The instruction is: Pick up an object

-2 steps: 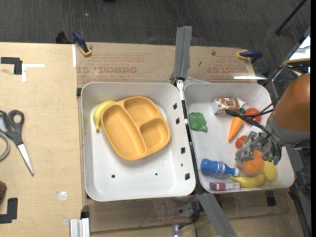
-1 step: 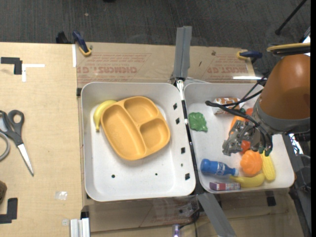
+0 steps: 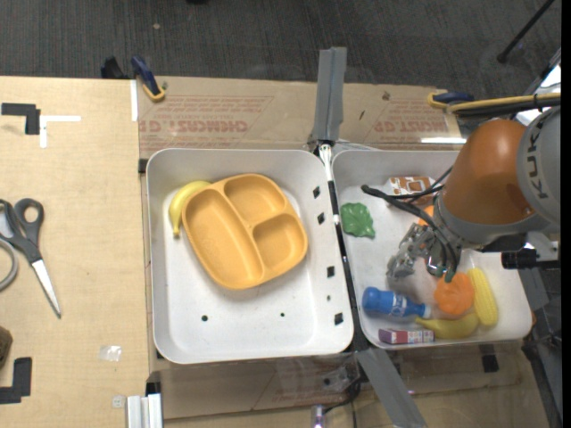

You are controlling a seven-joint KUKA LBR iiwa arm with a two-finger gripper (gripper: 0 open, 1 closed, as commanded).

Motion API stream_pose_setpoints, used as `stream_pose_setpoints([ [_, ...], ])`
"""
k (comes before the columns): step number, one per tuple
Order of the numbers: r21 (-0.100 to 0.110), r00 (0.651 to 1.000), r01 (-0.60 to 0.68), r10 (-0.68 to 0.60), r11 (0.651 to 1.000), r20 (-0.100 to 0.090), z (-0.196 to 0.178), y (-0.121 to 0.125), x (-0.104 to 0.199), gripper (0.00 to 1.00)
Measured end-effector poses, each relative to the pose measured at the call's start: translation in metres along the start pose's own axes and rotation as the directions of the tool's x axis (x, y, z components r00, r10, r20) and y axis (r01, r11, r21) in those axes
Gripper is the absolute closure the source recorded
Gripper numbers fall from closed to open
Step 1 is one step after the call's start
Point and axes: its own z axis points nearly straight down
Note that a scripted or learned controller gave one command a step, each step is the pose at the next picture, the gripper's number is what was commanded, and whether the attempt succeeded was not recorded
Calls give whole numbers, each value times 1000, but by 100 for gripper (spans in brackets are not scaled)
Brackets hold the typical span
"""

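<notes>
The arm reaches into the right bin (image 3: 370, 324), its gripper (image 3: 417, 259) low among a green piece (image 3: 358, 219), a blue bottle (image 3: 390, 304), an orange toy (image 3: 455, 298) and a banana (image 3: 451, 327). The left bin (image 3: 178, 328) holds a yellow divided plate (image 3: 244, 228). Scissors (image 3: 31, 248) lie far left.

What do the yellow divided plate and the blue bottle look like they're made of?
The yellow three-compartment plate looks like molded plastic with a matte finish: uniform colour, rounded ridges, soft dull sheen. The small blue bottle lying on its side also looks plastic, somewhat glossier, with a pale highlight along its body; at this size that is uncertain.
</notes>
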Motion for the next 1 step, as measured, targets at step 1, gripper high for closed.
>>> stream_pose_setpoints([
  [1, 0, 1000, 0, 0, 1000, 0, 0, 0, 0, 0],
])
